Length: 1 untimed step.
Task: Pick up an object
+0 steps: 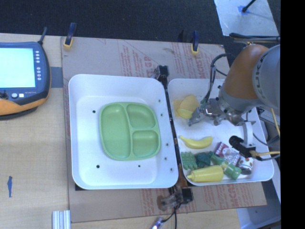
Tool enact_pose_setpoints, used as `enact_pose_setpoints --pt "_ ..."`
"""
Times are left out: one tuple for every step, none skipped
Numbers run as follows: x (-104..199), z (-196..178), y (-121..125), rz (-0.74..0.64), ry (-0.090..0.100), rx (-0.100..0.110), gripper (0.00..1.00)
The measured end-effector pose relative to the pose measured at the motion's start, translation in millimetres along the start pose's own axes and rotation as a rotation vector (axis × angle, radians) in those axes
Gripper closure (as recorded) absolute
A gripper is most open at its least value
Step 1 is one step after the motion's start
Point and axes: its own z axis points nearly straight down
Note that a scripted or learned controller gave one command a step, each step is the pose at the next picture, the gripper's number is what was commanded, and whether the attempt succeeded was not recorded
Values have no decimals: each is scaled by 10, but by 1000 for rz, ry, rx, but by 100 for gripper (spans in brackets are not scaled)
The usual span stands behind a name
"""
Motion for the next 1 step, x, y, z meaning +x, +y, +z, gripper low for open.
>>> enact_pose_setpoints --pt "77 7 711 2 1 -2 0"
